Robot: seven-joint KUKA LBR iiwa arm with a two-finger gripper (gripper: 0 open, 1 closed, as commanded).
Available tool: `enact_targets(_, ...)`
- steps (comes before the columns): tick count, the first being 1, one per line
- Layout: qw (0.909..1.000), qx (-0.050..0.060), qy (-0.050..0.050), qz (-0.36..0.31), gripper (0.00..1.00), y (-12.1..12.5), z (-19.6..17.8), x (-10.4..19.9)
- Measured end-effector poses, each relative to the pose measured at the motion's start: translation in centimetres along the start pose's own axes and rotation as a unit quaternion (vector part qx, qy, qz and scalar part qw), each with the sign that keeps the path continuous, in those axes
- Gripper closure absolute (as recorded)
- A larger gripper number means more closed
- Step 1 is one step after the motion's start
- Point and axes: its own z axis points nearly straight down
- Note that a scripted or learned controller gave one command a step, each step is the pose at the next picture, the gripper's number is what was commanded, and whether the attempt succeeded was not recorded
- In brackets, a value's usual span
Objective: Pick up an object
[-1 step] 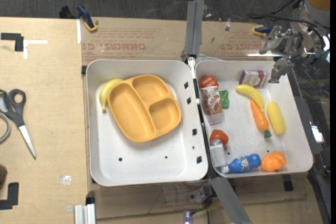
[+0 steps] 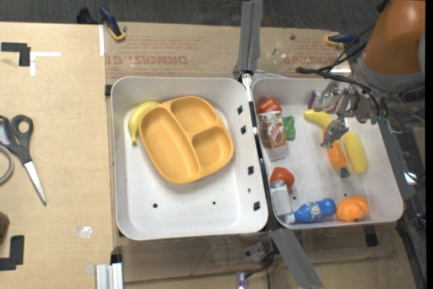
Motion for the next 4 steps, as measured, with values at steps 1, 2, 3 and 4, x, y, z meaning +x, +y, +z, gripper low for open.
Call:
enact_targets(1,0.9999,0.0,0.0,0.014,0.0,-2.0,5.5,2.0)
enact_targets(2,0.9979,0.0,0.0,0.065,0.0,-2.5,5.6,5.4)
enact_targets(3,0.9943,0.0,-0.001,0.107,0.0,-0.9,5.6,4.0)
enact_targets(4,0.9957,0.001,0.002,0.092,0.0,-1.5,5.5,-0.3)
